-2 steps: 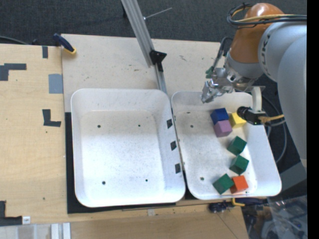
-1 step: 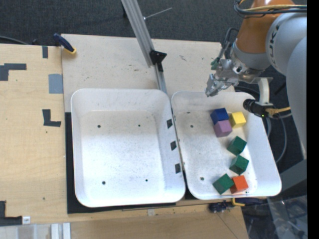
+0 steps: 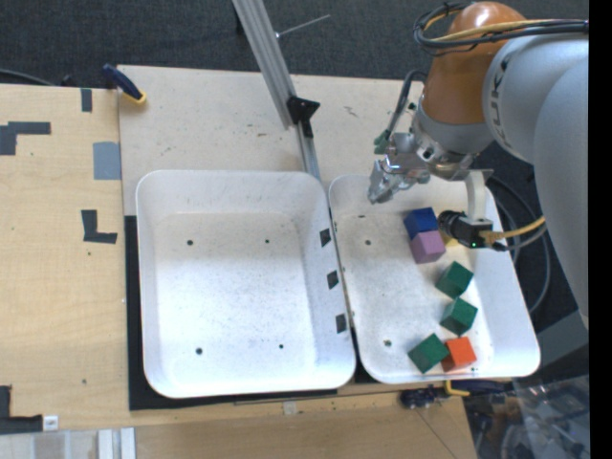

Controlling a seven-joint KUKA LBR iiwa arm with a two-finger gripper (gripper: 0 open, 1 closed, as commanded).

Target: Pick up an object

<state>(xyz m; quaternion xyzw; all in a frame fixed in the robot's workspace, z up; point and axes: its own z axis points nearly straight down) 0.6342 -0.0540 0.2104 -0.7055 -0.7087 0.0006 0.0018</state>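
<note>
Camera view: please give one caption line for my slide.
The tool hovers over the right bin near a blue block.

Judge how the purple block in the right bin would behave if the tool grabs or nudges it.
The purple block looks like a small cube with flat faces, so it would probably slide, not roll. It seems rigid, likely keeping its shape when squeezed. It touches the blue block, so a nudge from the tool may well shift both.
</note>
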